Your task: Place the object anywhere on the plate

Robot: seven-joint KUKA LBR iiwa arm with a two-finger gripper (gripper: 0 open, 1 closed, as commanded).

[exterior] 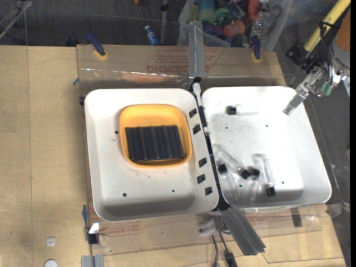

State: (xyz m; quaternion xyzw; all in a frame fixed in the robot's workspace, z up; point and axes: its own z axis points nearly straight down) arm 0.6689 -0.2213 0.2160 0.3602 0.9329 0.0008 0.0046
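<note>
A light wooden bench (39,149) fills the lower left of the frame. Along the top, the floor (83,10) is dark. A clear box of toys (233,7) (many bright colors) sits at top middle.

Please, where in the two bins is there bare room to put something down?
Left white bin: only narrow floor around the orange plate, which bears a dark ribbed block. Right white bin: open middle and far side beside one small black piece; near-left corner crowded with clear plastic items.

Orange plate (129,117) bearing a black ribbed rack (154,143); both bins (105,177) white
</note>
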